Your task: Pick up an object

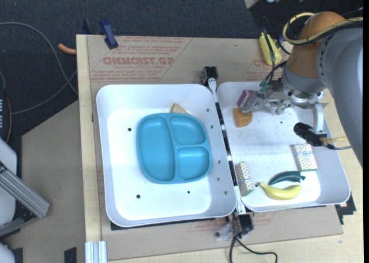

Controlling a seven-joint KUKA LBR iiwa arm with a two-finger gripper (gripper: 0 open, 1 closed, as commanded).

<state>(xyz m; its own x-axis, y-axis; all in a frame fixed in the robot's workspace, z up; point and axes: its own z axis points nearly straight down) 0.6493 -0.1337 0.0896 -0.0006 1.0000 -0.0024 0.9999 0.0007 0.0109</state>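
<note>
My gripper hangs low over the back left part of the right bin, at the end of the grey arm with its orange band. A small purple-grey piece sits right at the gripper's tip, and I cannot make out whether it is held. Just below it an orange chunk lies on the bin floor. A yellow banana with a teal object against it rests near the front. A speckled block lies at the right.
The left bin bears a blue divided plate, with a tan piece peeking out behind it. A small speckled block lies by the divider between the bins. A black part juts out below the arm.
</note>
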